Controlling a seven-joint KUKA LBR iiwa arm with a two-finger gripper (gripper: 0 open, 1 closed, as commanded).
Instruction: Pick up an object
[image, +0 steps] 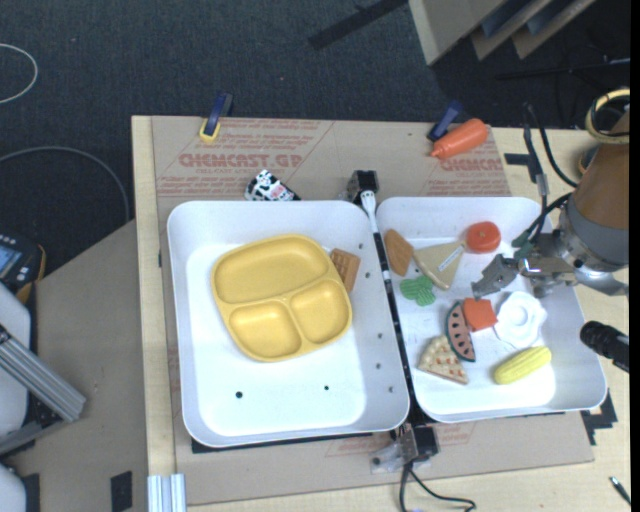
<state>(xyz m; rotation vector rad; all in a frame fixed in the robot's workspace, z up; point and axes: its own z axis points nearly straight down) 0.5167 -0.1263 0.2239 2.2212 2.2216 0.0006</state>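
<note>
The right bin holds several toy foods: a red tomato, a pale cheese wedge, a brown bread piece, a green leafy piece, a watermelon slice, a red-orange block, a white egg, a pizza slice and a yellow corn cob. My gripper hangs low over this bin's right half, just above the red-orange block and the egg and below the tomato. Nothing shows as lifted.
The left bin carries a yellow divided plate with a brown waffle piece at its right rim. On the bench behind lie an orange carrot and a black-and-white toy. The arm covers the right bin's far right corner.
</note>
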